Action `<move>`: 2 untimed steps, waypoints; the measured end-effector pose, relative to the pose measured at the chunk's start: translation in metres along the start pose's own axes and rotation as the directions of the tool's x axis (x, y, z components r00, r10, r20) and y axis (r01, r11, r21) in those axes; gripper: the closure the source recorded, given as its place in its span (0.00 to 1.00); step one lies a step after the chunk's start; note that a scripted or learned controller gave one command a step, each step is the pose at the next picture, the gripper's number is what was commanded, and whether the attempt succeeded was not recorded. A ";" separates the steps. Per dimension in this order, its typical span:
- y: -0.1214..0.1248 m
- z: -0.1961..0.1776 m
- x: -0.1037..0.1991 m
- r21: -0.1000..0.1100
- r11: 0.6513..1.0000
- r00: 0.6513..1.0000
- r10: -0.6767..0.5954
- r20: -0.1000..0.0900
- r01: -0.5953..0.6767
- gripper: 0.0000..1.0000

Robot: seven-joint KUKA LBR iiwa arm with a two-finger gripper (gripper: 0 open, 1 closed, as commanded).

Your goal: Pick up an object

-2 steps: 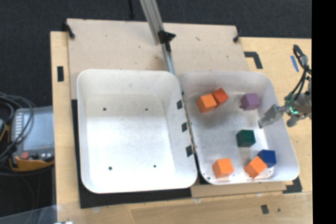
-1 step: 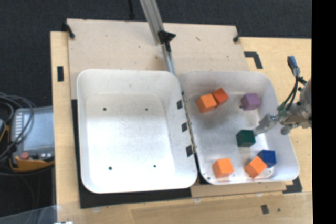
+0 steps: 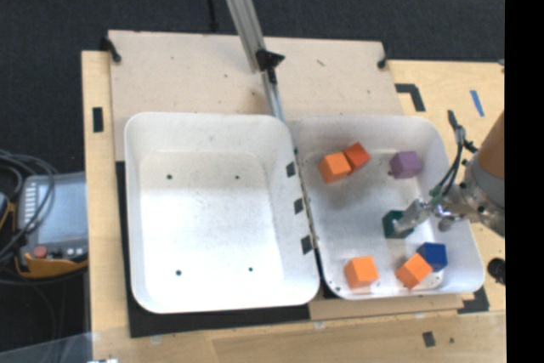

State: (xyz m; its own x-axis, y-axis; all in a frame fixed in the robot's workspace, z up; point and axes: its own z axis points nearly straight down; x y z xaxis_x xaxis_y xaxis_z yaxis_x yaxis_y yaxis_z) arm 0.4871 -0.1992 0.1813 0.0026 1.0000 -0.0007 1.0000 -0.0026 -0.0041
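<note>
The right bin point(image 3: 433, 136) has orange blocks point(image 3: 335, 167), a purple block point(image 3: 405, 164) and a blue block point(image 3: 433, 255); the gripper point(image 3: 402, 221) is clenched on a green block point(image 3: 393, 224).

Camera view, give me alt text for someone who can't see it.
A grey robot arm reaches into the right white bin, its gripper by a dark green object among orange, purple and blue blocks. Beside it sits the left bin.
</note>
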 end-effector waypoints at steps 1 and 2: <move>0.009 0.056 0.002 -0.001 1.000 1.000 0.002 0.001 -0.002 0.00; 0.011 0.042 0.002 -0.010 1.000 1.000 0.006 -0.001 -0.006 1.00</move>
State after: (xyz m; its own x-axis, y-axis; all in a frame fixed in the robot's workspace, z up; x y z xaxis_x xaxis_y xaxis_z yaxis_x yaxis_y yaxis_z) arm 0.4981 -0.1972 0.1391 0.0089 1.0000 0.0002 0.9999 -0.0089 0.0063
